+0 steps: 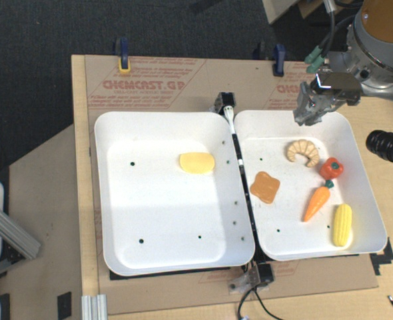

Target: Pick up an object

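The gripper (311, 115) hangs over the far edge of the right bin (363, 172), near the bin's top rim. From up here I cannot tell how the gripper is set, and nothing shows in its grip. Just below it in the view, a little way inside the bin, lies a curled tan croissant (304, 152). That is the nearest thing to the gripper, but the two are apart. Next to the croissant, on its lower right, sits a small red tomato (332, 169) with a green top. Below the tomato an orange carrot (316, 203) lies at a slant, and beside the carrot, closer to the bin's right wall, a yellow corn cob (342, 225) lies almost straight up and down in the view. A brown toast-like piece (265, 188) rests nearer the bin's left side. In the left bin (116, 179), well apart from the gripper, lies one flat yellow piece (197, 163).
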`<state>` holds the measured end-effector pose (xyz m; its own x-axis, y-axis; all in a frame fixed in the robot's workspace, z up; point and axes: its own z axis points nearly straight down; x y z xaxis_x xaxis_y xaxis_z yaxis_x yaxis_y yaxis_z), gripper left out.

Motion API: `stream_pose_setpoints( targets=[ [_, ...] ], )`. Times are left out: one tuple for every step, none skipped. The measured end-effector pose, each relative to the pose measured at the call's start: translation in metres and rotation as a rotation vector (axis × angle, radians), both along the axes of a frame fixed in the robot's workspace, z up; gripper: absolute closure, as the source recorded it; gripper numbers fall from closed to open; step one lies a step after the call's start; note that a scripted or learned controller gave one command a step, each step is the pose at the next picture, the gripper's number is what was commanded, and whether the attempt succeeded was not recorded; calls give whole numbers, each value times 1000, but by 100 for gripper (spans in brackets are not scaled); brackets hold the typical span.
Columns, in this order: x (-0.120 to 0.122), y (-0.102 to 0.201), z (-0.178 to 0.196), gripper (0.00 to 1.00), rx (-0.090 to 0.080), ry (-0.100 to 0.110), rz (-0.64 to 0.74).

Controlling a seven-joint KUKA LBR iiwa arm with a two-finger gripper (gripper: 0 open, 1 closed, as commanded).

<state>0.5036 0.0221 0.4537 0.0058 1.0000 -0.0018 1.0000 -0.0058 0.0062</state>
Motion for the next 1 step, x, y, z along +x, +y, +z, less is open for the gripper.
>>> stream_pose_setpoints(
  targets=[
    [27, 138, -97, 100, 3, 16, 19]
  ],
)
